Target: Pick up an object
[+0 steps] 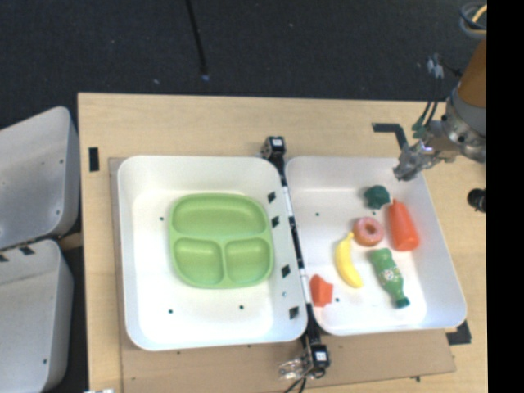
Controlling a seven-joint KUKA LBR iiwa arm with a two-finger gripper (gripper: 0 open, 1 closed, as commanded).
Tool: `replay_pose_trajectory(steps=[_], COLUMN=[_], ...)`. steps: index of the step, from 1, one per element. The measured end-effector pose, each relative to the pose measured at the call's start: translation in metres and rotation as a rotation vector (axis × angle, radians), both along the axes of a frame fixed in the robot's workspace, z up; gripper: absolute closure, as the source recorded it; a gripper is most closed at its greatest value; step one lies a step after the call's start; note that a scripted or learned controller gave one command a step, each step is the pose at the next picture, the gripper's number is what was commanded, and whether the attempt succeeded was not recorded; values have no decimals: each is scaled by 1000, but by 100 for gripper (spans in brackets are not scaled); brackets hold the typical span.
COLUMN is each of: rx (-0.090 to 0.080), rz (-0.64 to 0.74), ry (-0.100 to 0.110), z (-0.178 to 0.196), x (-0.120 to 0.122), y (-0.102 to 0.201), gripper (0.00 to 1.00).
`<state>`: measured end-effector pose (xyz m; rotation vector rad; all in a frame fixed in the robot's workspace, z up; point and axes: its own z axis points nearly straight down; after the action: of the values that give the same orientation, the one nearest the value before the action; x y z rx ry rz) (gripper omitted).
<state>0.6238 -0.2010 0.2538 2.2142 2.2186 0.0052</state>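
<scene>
The right bin (pixel 426 301) holds several toy foods. A dark green lump (pixel 377 195) lies near its far side, with an orange carrot (pixel 402 225) just right of it. Below them are a pink donut (pixel 368 232), a yellow banana (pixel 347 262), a green bottle (pixel 388 277) and a small red-orange piece (pixel 321 290) by the left wall. My gripper (pixel 407 167) hangs over the bin's far right corner, a little up and right of the dark green lump, with nothing seen in it.
The left bin (pixel 139 301) bears a light green divided plate (pixel 221 240). A black divider with clips (pixel 286 236) runs between the bins. White chairs (pixel 33 187) stand off the bench's left side.
</scene>
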Motion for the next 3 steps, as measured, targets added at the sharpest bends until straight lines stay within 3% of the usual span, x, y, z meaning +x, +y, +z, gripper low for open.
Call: replay_pose_trajectory(steps=[1,3], rx=[1,2], rz=[1,2], ry=[2,9], z=[32,6], x=[1,-20], y=[-2,98], gripper=[100,100])
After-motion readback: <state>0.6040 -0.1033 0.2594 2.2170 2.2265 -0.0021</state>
